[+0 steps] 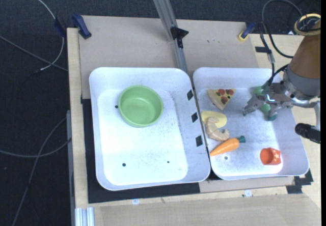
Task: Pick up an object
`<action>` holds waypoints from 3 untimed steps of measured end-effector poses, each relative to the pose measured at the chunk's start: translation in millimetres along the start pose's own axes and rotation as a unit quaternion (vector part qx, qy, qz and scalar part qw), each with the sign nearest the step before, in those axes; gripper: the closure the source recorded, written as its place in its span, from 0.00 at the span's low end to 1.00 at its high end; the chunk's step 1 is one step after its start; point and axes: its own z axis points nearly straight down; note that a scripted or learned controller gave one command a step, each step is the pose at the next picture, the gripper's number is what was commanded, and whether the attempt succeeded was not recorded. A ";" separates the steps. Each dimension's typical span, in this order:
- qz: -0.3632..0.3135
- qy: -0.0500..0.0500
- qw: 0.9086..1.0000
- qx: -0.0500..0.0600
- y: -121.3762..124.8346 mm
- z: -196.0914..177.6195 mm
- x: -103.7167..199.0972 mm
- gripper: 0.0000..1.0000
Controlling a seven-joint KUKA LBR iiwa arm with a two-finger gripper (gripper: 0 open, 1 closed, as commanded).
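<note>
Your gripper [261, 106] hovers, fingers spread and empty, right of the pizza slice [222, 97] in the right bin [300, 161]; likely approach stage. Next, you must descend squarely over one target.

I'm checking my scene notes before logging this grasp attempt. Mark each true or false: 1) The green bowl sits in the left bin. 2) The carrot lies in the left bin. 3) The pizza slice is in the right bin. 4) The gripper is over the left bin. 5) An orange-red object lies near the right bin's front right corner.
1) The green bowl sits in the left bin: true.
2) The carrot lies in the left bin: false, it lies in the right bin.
3) The pizza slice is in the right bin: true.
4) The gripper is over the left bin: false, it is over the right bin.
5) An orange-red object lies near the right bin's front right corner: true.
</note>
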 end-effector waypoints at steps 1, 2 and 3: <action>0.000 0.000 1.000 0.000 -5.4 47.1 -5.7 0.00; 0.000 0.000 1.000 -0.005 -2.9 30.7 -5.0 1.00; -0.001 -0.003 1.000 -0.011 -5.7 -34.5 0.2 1.00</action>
